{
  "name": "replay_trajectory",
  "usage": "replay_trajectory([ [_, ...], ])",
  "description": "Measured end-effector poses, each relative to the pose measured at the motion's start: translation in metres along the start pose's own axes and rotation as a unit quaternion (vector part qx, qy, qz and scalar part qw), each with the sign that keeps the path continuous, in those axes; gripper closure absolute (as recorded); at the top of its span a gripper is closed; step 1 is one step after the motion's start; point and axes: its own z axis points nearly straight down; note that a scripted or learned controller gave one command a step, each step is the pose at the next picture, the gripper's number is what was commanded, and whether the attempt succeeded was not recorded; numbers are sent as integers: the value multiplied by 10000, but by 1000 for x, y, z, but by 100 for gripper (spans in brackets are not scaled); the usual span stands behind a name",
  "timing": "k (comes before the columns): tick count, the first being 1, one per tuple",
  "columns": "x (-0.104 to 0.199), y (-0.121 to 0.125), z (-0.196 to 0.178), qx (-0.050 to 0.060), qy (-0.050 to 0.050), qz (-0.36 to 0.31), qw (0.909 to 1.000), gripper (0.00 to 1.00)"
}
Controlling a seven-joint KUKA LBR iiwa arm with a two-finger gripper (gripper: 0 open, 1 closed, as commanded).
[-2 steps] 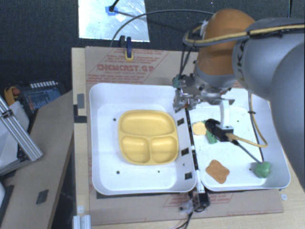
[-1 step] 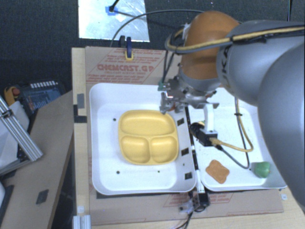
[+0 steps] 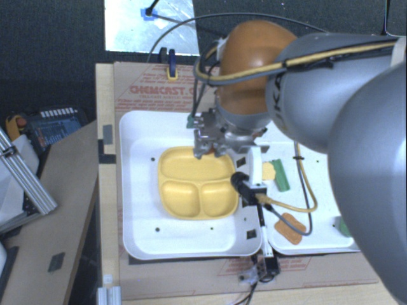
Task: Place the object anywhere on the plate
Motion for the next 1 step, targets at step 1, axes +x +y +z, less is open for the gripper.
replay_trajectory([
  [1,49,-21,3,7,-2,0,10000,100],
])
